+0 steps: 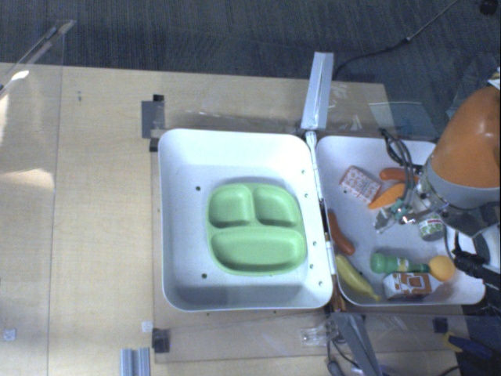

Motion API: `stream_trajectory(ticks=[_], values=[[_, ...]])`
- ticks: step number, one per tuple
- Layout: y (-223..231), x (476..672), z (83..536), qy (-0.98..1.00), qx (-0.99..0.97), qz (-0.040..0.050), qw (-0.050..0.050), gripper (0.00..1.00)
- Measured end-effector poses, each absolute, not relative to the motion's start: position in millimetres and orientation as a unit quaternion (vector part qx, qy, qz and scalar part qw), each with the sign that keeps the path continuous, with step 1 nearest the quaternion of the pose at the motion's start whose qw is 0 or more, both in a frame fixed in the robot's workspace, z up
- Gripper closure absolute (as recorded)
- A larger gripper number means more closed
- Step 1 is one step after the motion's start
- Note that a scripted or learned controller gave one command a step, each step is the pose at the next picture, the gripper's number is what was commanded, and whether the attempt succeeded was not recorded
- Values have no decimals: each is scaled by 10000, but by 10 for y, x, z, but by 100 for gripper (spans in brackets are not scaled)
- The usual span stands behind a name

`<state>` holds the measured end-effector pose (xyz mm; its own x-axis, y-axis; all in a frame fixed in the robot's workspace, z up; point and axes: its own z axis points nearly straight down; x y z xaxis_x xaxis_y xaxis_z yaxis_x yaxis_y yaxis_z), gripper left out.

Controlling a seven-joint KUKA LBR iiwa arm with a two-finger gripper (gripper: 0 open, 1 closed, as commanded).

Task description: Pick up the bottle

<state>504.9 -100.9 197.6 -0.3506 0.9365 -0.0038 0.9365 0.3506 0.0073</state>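
White plastic is forming both shallow bins on the wooden bench (86, 233), seen from above at a slant.

Camera view, left bin (176, 210): a green compartment tray (256, 227) is lying flat near the middle of the floor, its three recesses facing up.

Camera view, right bin (352, 151): the green bottle (398, 263) is lying on its side toward the near edge, with its long axis running left to right. A yellow banana (354, 276) is lying just to its left, along the near-left corner. A small brown and white carton (407, 286) is sitting just in front of the bottle, and a yellow-orange rounded fruit (442, 269) is resting at the bottle's right end. A reddish sausage-shaped item (340, 236) is lying along the left wall. A small patterned packet (359, 183) is lying toward the far left of the bin, and an orange carrot-like item (389, 195) is lying beside it.

Camera view, arm: the grey arm with its orange band (470, 143) is reaching in from the right, and the gripper (403, 212) is hanging over the middle of the right bin, near the carrot-like item and apart from the bottle, which is lying nearer the camera. Whether the fingers are spread or pressed together cannot be told, since cables and small parts are cluttering the tip. No object is visible between them.
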Motion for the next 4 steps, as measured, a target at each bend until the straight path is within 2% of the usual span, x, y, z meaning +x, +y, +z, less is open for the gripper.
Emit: stream_trajectory(ticks=[1,2,3,4], values=[[-1010,5048,1975,8217,5700,18,35,0],[-1262,4927,913,8720,4895,38,82,0],[-1272,4974,1045,8719,4893,53,168,100],[-1304,5404,2329,8590,5119,16,47,100]])
